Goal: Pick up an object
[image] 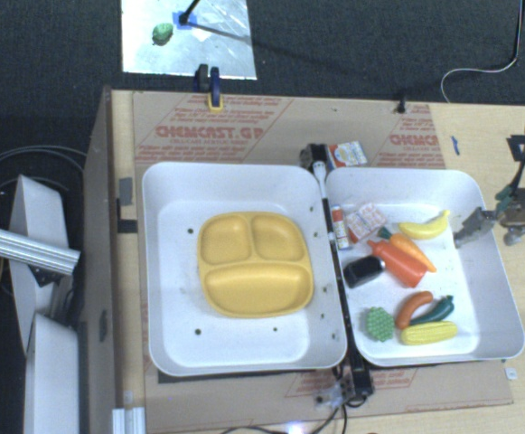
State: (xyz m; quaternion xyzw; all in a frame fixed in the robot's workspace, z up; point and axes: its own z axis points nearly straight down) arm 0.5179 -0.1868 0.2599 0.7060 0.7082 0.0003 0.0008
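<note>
The gripper [479,224] hangs at the right rim of the right bin [501,287], I cannot tell its state, and it should come straight down on the orange carrot [405,259] lying in the middle, well clear of the banana [425,226].

My gripper [475,227] sits at the right edge of view, reaching in from the right at about mid-height. One grey finger [470,228] slants down to the left. Behind it my wrist shows as a dark, blurred block cut off by the edge.
</note>
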